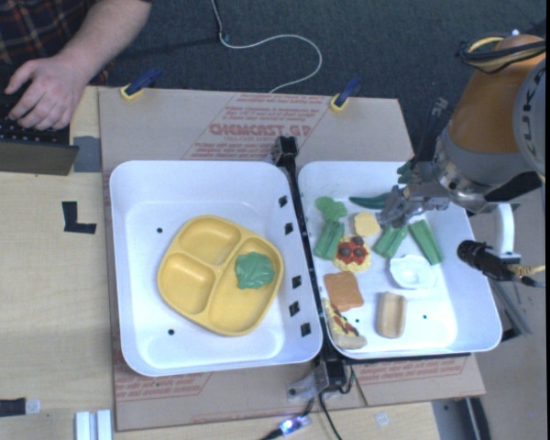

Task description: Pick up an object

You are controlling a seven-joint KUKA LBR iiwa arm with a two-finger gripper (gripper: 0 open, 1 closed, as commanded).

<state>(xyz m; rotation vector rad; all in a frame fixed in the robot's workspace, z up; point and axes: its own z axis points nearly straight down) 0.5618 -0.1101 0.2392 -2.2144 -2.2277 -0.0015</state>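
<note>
Where the right bin [458, 333] is crowded with toy food, the gripper [399, 211] is seen low by its far edge. Whether its jaws are apart cannot be told. A green stick [390, 240] lies just beside it.

- A single fixed camera looks down at a slant on the cardboard-topped bench [257, 126] from above its near edge.
- Both shallow white plastic bins, left [133, 246] and right [458, 324], sit mid-frame at moderate range.
- The grey-and-orange robot arm [495, 108] enters from the right; dark carpet [367, 26] fills the far side.
</note>
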